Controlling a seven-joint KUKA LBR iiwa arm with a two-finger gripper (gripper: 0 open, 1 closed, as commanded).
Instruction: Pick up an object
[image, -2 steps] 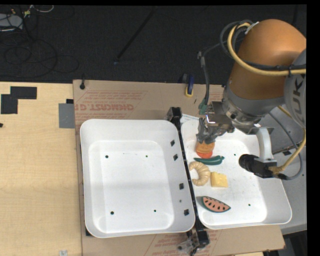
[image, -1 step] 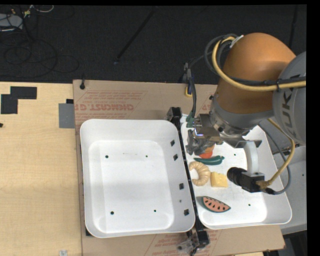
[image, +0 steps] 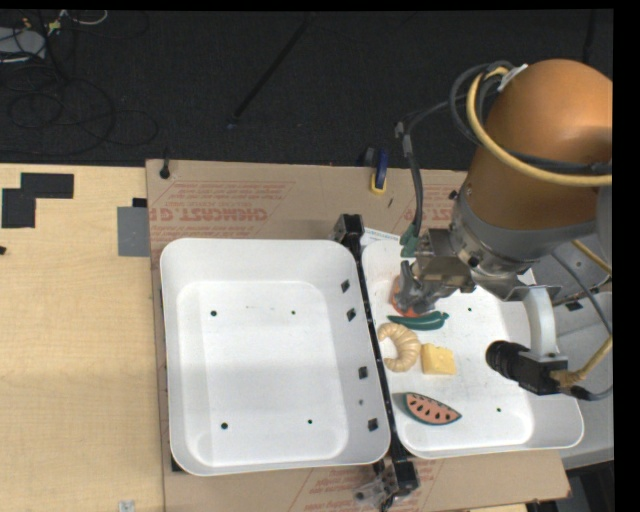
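White plastic bins sitting side by side on the bench, left bin (image: 260, 350) bare, right bin (image: 500, 420) carrying the toys. Grey arm (image: 530, 170) with orange band reaching in from the right, wrist hanging over the far-left corner of the right bin. Gripper (image: 412, 297) pointing down right over a reddish-orange object (image: 403, 297), seemingly touching or just above it; spread of the pincer impossible to tell from this slant, body blocking the tips. Teal green piece (image: 428, 320) lying just beside and toward the near side of the gripper, long axis running roughly left-right. Beige ring-shaped pastry (image: 400, 347) sitting nearer still, close to the divider (image: 365, 340). Yellow cheese block (image: 437, 360) just right of the ring, nearly touching. Watermelon slice (image: 432, 410) lying well apart toward the near edge, long axis slanting left-right. Judging the reddish object as the likely target, lying straight beneath the gripper, so next move probably needing only descent and closing, not sideways travel. Crowding from the teal piece looking like the main risk. Nothing visibly gripped or lifted at this moment.
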